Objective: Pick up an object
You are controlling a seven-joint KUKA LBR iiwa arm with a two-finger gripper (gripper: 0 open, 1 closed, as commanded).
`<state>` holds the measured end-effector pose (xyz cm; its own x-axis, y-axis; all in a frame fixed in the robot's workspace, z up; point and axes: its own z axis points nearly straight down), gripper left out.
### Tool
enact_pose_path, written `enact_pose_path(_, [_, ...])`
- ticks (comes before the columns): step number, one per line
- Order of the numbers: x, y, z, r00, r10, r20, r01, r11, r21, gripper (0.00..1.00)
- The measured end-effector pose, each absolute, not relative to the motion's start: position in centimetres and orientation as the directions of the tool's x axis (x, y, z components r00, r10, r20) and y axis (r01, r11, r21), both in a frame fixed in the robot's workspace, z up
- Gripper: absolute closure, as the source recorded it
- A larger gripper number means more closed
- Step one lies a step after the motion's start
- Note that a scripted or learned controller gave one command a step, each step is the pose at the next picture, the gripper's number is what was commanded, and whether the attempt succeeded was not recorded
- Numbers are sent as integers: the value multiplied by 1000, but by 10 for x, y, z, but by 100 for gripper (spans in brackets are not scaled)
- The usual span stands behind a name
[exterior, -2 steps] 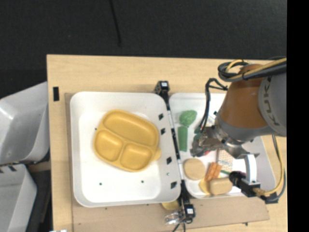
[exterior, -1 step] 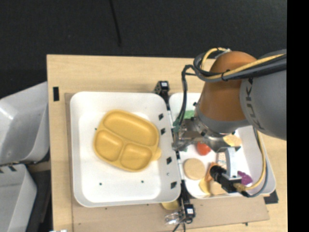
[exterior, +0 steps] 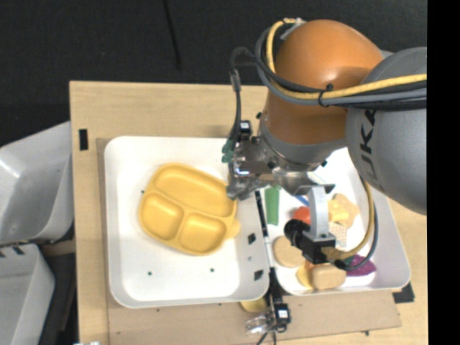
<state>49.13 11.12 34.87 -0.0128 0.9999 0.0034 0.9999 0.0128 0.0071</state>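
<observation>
A yellow three-compartment plate [exterior: 185, 208] lies in the left white bin [exterior: 122, 264], tilted toward the divider. My gripper [exterior: 238, 180] hangs over the strip between the two bins, right at the plate's right edge, with the orange-banded wrist above it. In the right bin [exterior: 395, 264] lie a green stick [exterior: 272, 203], a small red piece [exterior: 302, 213], a pale cream lump [exterior: 343, 210], a round tan disc [exterior: 286, 254], a tan bread-like piece [exterior: 327, 276] and a purple thing [exterior: 364, 267]. The arm hides much of the right bin.
The wooden bench [exterior: 90, 106] frames both bins. A small yellow thing [exterior: 251, 305] sits just outside the bins' front edge near the divider. The left bin has bare floor in front of and left of the plate.
</observation>
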Motion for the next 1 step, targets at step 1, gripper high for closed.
enact_pose_path(1, [492, 105, 352, -9, 1000, -6, 1000, 9, -7, 100])
